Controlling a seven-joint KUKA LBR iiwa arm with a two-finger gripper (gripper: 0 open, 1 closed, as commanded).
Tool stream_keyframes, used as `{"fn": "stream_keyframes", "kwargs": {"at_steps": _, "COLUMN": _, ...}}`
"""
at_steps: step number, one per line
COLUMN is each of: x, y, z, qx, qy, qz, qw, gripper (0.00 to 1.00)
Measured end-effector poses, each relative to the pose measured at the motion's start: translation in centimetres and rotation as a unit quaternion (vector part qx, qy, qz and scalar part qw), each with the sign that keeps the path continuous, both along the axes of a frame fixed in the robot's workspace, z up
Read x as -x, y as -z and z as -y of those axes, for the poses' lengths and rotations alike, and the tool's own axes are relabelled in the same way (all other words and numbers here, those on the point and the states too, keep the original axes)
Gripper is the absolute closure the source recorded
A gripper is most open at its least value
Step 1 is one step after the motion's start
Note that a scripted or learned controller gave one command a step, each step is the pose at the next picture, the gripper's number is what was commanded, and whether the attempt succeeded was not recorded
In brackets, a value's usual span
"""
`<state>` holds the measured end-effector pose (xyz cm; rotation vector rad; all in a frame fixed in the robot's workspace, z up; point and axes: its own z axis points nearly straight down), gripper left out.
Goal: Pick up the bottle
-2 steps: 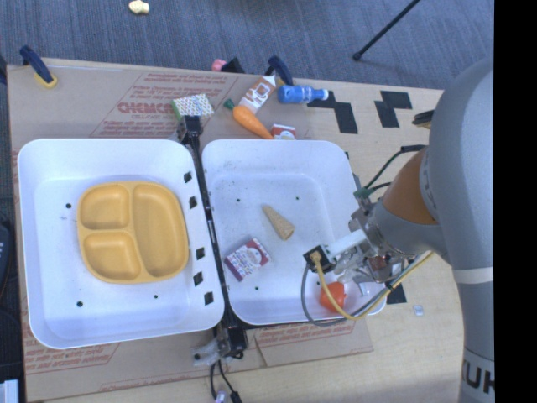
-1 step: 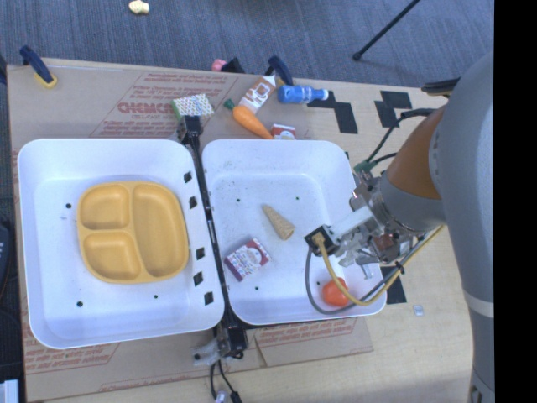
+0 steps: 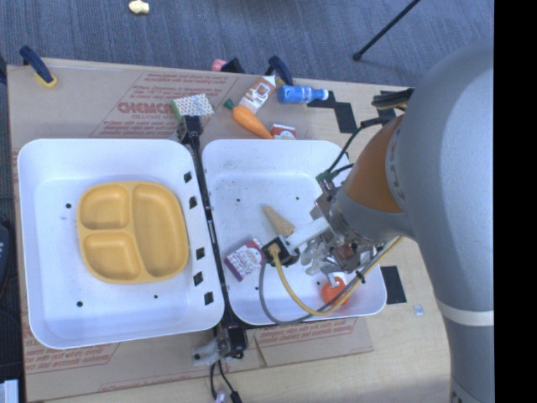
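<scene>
Step in hand: the arm was down in the right bin, lower right of the frame, with the tool low among the clutter there, seemingly searching for something to grasp.
Tool state: could not be told; the wrist, cables and a yellow hose hid the tip.
Bottle: the only clear bottle was a blue one lying on its side on the surface beyond the right bin's far rim, top centre of the frame, cap end toward the right.
Bottle relative to tool: well apart; the bottle lay outside the bin toward the top of the frame, while the tool was inside it near the bottom edge, with the bin's far wall between them.
Near the bottle: a white and orange tube-like item just to its left, an orange carrot toy below that, and a small red and white pack against the bin rim.
Near the tool: an orange piece just beside it, a tan cone and a red and white packet to its left.
Left bin: held a yellow divided plate.
Doing it well: in my judgement the tool should lift clear of the bin, travel over the far rim, align across the bottle's narrow width and descend centred on the body, avoiding the neighbouring tube.
Risk: a round bottle lying down would likely roll if nudged off-centre.
</scene>
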<state>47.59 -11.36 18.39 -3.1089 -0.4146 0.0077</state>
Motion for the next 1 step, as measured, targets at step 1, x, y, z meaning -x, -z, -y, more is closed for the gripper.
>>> {"fn": "stream_keyframes", "kwargs": {"at_steps": 1, "x": 0.09, "y": 6.70, "z": 2.18, "qx": -0.0001, "qy": 0.029, "qz": -0.001, "qw": 0.9996, "gripper": 1.00}}
